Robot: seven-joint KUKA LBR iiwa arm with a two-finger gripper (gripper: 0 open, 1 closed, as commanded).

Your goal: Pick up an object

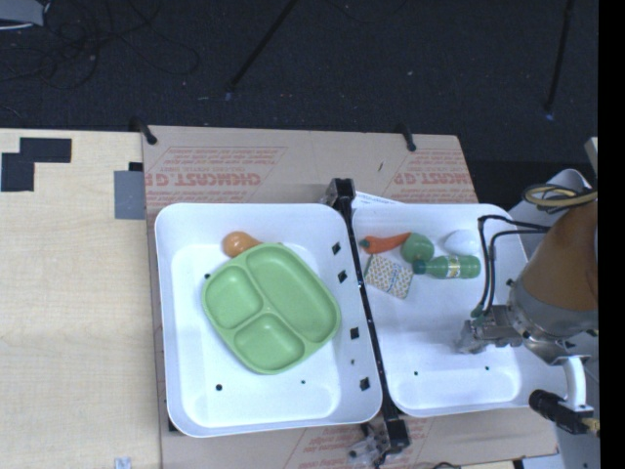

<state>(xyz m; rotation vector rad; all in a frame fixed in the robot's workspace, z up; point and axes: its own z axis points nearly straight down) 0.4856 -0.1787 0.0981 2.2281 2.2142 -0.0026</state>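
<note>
Here you see two white bins side by side on the bench. The left bin carries a green tray with three compartments, lying at a slant, and an orange ball touches the tray's upper left edge, partly hidden behind it.

The right bin has its things bunched along the far side. An orange carrot lies near the divider, and a green ball sits just beside its right end. Below them, a small patterned card rests tilted, close to the divider. A green bottle lies on its side next to the green ball, and a white object sits just above it, hard to make out against the bin.

The arm reaches in from the right. Your gripper sits low over the right bin's right side, well apart from the objects. You cannot tell its state from this view.
</note>
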